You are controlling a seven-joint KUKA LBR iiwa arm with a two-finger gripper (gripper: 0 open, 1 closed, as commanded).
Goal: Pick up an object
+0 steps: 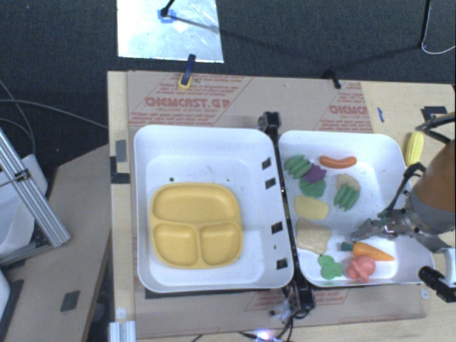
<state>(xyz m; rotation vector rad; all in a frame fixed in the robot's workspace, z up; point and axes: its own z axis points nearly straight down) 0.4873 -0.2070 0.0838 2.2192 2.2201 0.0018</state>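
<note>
Camera view: pincer [361, 230] grip state unclear, carrot [372, 251] just below it.

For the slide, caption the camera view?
Gripper hovers by the carrot in the right bin; yellow tray sits left.

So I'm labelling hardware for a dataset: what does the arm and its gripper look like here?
The arm has an orange band over a grey body at the right edge. Its gripper is dark grey metal with thin fingers, and a thin dark cable curves alongside.
</note>
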